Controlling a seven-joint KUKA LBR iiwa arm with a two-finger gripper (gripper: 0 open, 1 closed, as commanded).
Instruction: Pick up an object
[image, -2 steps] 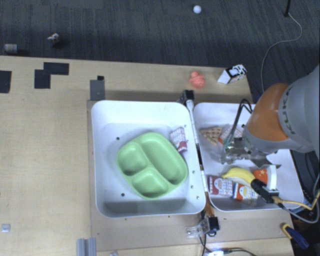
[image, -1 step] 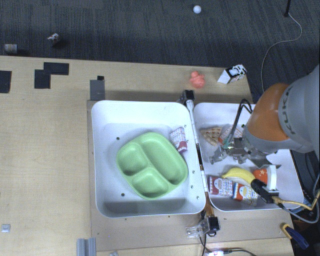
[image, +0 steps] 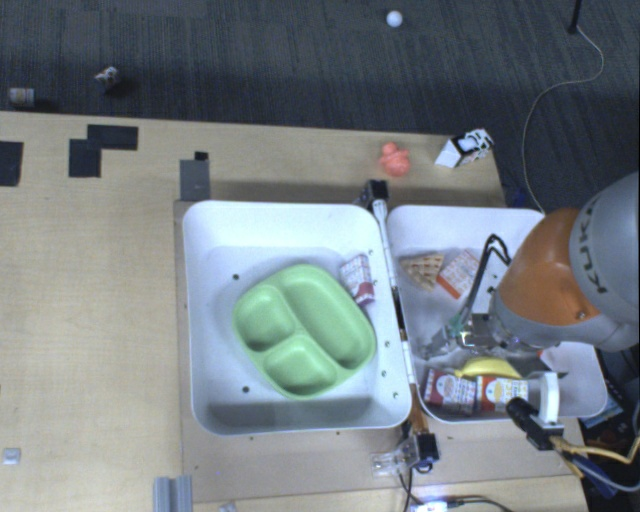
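Observation:
My gripper (image: 452, 340) is low inside the right bin (image: 520, 222), reaching in from the right under the orange wrist band (image: 545, 280). Just below it lies a yellow banana (image: 490, 368). In front of the banana, a dark red bottle (image: 470, 392) with a white cap (image: 548, 396) lies on its side along the near wall. A waffle-patterned piece (image: 422, 268) and an orange and white packet (image: 460, 272) rest at the far side of that bin. The arm hides part of the bin floor.
The left bin (image: 200, 300) holds a green divided plate (image: 303, 328) and a small red and white packet (image: 357, 279) by its right wall. A pink object (image: 395, 158) and a black and white piece (image: 465, 147) lie on the bench behind the bins.

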